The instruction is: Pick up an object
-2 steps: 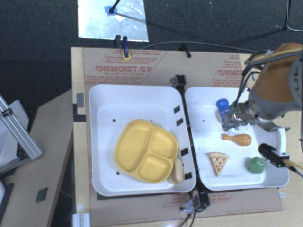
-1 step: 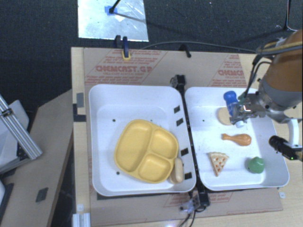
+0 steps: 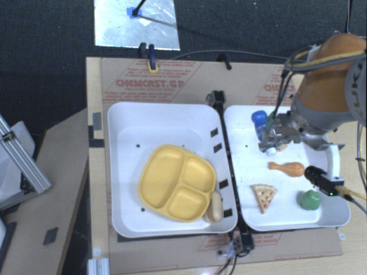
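The right bin holds a blue bottle near its back, a tan drumstick in the middle, a pizza slice toward the front and a green round toy at the front right. My gripper hangs low over the right bin, just in front of and right of the blue bottle, close to or touching it. The drumstick lies a little in front of the gripper. The arm's grey and orange wrist hides the bin's back right part.
The left bin carries a yellow divided plate with a beige bread roll leaning at its front right edge. A black divider runs between the bins. A black cable block hangs over the right bin's right side.
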You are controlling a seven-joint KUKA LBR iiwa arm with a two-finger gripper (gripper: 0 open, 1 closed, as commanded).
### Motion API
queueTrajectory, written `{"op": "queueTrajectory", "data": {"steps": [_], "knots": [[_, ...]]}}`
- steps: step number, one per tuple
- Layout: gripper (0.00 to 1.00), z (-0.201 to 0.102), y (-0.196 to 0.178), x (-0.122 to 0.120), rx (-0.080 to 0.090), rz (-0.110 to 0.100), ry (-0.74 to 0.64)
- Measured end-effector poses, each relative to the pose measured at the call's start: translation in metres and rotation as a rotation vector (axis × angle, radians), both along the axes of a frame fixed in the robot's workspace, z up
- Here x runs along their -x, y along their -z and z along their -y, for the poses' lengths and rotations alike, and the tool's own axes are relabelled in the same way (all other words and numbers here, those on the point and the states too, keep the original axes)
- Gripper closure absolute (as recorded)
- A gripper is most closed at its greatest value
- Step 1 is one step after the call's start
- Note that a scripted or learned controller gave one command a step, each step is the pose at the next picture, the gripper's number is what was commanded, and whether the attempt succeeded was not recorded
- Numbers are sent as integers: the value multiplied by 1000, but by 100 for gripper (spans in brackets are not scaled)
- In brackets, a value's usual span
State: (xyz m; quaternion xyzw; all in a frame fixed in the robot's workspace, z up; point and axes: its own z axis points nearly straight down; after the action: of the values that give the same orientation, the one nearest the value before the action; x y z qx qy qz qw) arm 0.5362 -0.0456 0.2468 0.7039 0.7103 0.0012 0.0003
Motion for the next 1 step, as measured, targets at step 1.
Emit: {"op": "queueTrajectory", "data": {"steps": [1], "knots": [[100, -47, 10, -1, -1, -1, 0]]}}
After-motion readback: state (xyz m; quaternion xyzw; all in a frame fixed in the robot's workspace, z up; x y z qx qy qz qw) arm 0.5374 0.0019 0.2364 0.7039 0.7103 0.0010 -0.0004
